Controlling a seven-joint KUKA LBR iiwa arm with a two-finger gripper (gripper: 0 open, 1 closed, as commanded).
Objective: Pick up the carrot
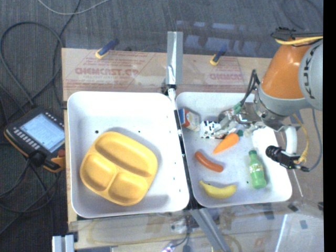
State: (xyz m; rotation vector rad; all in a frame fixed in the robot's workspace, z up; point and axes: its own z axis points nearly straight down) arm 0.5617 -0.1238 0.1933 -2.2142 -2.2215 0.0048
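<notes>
Claw [234,126] at carrot [226,142] top, touching it, grip state unclear

Robot lab: teach pendant [37,135], cables [31,41].

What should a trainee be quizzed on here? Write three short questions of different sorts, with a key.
1. True or false: the carrot lies in the same bin as the yellow tray.
2. Multiple choice: which thing lies nearest the front rim of the right bin? A) banana B) green bottle C) sausage
3. Fill in: the pincer hovers just above the carrot's ____ end.

Key
1. False: the carrot is in the right bin, the tray in the left bin.
2. A.
3. Thick, leafy end; whether the pincer touches it cannot be told.
</notes>
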